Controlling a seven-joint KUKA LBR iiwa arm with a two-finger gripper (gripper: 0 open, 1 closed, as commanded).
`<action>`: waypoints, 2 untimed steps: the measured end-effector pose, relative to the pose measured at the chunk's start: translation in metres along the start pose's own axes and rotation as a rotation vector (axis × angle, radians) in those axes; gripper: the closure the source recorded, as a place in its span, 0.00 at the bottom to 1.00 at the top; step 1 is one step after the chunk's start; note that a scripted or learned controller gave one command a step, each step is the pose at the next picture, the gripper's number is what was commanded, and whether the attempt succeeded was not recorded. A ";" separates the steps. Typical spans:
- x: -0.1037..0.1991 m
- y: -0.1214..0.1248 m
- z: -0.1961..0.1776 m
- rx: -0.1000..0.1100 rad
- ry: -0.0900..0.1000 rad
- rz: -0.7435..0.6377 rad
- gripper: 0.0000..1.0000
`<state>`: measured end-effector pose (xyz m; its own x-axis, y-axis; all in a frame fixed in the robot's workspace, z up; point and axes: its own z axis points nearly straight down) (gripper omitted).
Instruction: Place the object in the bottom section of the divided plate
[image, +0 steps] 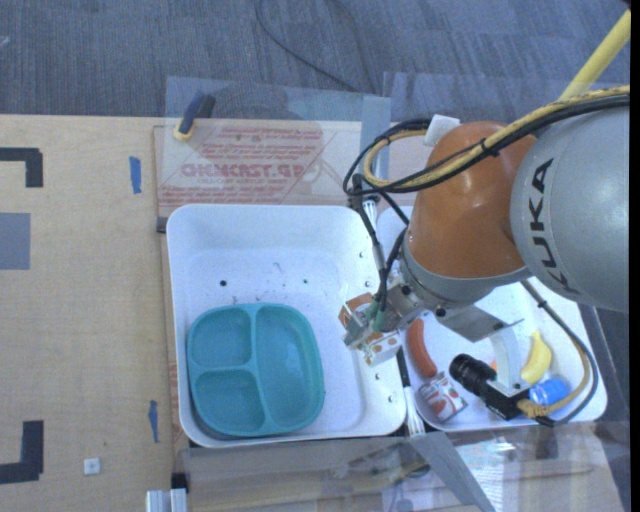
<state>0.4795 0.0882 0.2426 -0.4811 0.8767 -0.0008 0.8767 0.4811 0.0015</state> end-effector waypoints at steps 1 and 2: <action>-0.055 -0.030 0.009 0.002 0.001 -0.049 1.00; -0.023 -0.005 0.058 0.002 0.002 -0.106 1.00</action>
